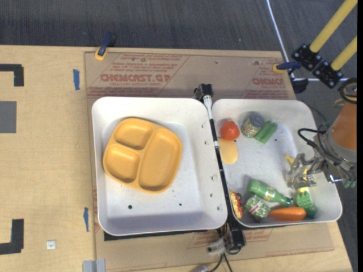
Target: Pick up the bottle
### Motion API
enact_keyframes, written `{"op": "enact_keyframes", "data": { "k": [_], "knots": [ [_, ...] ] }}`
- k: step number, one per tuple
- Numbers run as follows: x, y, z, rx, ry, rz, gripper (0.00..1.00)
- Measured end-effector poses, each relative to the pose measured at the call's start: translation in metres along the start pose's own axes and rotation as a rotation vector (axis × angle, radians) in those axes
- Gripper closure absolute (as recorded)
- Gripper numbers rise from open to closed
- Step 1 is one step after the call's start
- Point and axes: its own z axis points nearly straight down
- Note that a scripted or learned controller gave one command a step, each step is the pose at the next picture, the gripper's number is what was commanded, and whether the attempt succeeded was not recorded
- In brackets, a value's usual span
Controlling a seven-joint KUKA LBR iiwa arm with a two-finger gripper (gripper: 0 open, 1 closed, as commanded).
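Bottle point(267, 192), green, lying on its side in the lower part of the right bin point(266, 152), touching nothing of the claw. Claw point(300, 171) at that bin's right side, metal fingers low over the floor; cannot tell how far open, nothing seen held. One orange carrot point(288, 213), one red tomato point(229, 130), one green can point(258, 127), one bottle. Left bin point(113, 208) with one yellow divided plate point(142, 154).

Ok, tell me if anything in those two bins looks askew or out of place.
Nothing looks spilled or broken. The green bottle lies on its side in the right bin, packed against a carrot and a can near the front wall. The yellow tray sits skewed in the left bin.
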Motion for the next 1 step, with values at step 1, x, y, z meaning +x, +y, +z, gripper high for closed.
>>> {"op": "enact_keyframes", "data": {
  "k": [1],
  "knots": [
    [-0.0569, 0.024, -0.0371, -0.001, 0.002, 0.309, 1.0]
  ]
}}
